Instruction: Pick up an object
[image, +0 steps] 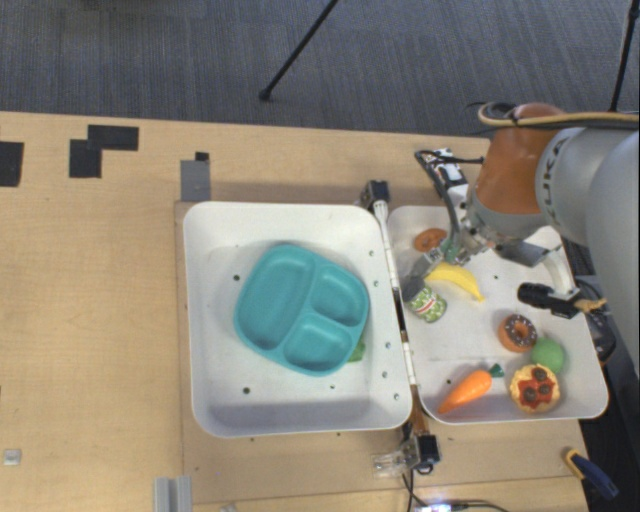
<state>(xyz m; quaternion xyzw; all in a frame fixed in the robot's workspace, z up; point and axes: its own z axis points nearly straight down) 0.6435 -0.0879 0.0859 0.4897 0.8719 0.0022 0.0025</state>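
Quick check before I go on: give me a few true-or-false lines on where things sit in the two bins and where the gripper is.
1. The teal tray lies in the left bin. True.
2. The carrot lies in the left bin. False: it lies in the right bin.
3. The gripper is over the right bin, near the banana. True.
4. The donut sits on the teal tray. False: it lies in the right bin.
5. The banana is in the left bin. False: right bin.

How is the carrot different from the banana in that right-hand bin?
The carrot is orange with a green top; the banana is yellow. The carrot lies near the bin's front edge, clear of the arm; the banana lies further back, right under the tool. Both are small toy foods lying flat.
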